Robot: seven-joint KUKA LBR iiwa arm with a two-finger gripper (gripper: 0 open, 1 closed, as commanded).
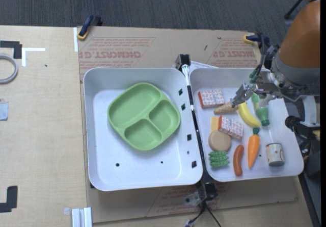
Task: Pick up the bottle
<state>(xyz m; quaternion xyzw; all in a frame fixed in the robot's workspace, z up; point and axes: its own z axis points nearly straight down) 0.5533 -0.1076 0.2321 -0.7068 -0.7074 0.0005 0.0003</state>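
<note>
Hovering over the right bin (pixel 293 167), the gripper (pixel 253 93) is a tangle of shiny metal at the end of the grey arm (pixel 298 75) with its orange band, and I cannot tell whether the pincer is spread or pressed together. The green bottle (pixel 263 114), smooth plastic, small and slim, lies just below it at about five o'clock from the gripper, tucked against the curved yellow banana (pixel 247 114); whether metal touches bottle, I cannot tell.

Both bins are shallow, glossy white, with rounded corners, sitting side by side on brown printed cardboard (pixel 132 50) over a pale wooden bench (pixel 38 134); dark carpet runs along twelve o'clock.

Crowding the bottle: two red-and-white printed packets (pixel 211 98) (pixel 232 127), a round tan bun-like piece (pixel 220 141), a green pea pod (pixel 219 158), a tapered orange carrot (pixel 253 150), a red chili-like piece (pixel 238 160), and a small white can (pixel 275 154) at five o'clock from the bottle. The banana lies just at its nine o'clock side.

The left bin (pixel 97 159) carries a matte green three-compartment plate (pixel 144 116). Blue-and-yellow clamps (pixel 87 25) (pixel 253 39) grip the cardboard's far corners.
</note>
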